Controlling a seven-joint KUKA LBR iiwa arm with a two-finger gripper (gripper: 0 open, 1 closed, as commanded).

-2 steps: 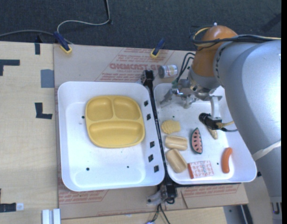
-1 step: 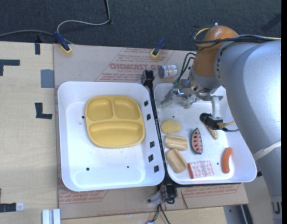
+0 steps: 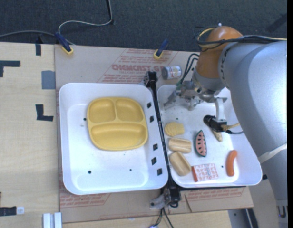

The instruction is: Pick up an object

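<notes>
My gripper [image 3: 181,101] hangs over the far left part of the right bin [image 3: 253,175], with its fingers spread open and nothing between them. In front of it on the bin floor lie a round yellow cookie [image 3: 174,128], a tan bread roll [image 3: 180,145] and a second bun [image 3: 179,164]. A watermelon slice [image 3: 200,143] lies to their right. A red-and-white packet [image 3: 204,172] and a red sausage [image 3: 230,163] rest near the front right corner.
The left bin [image 3: 73,175] holds a yellow divided plate [image 3: 117,123]. A black divider [image 3: 156,122] runs between the two bins. A small clear jar [image 3: 172,71] lies on the cardboard behind the bins. The arm's bulk covers the right side.
</notes>
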